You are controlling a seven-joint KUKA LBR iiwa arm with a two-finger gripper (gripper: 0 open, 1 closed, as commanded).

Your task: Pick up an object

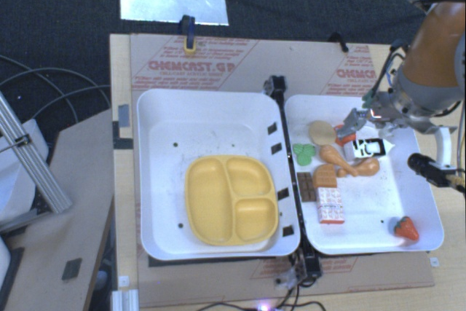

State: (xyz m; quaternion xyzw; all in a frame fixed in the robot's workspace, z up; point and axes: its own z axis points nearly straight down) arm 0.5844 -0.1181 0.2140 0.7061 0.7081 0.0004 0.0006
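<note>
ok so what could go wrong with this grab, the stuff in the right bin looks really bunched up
1. The gripper hangs over a tight cluster: the tan round piece, the orange drumstick-shaped toy and the black-and-white tag sit close together, so it may nudge them or catch two at once.
2. The green piece and the brown bar lie against the right bin wall by the divider, leaving the fingers little room there.

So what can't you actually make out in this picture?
- Gripper: small and blurred in the camera view, so open or shut is unclear.
- Arm: cut off by the right edge.
- Small box: its print is too small to read.
- Item under the gripper, beside the tan food pieces: partly covered, identity unclear.
</note>
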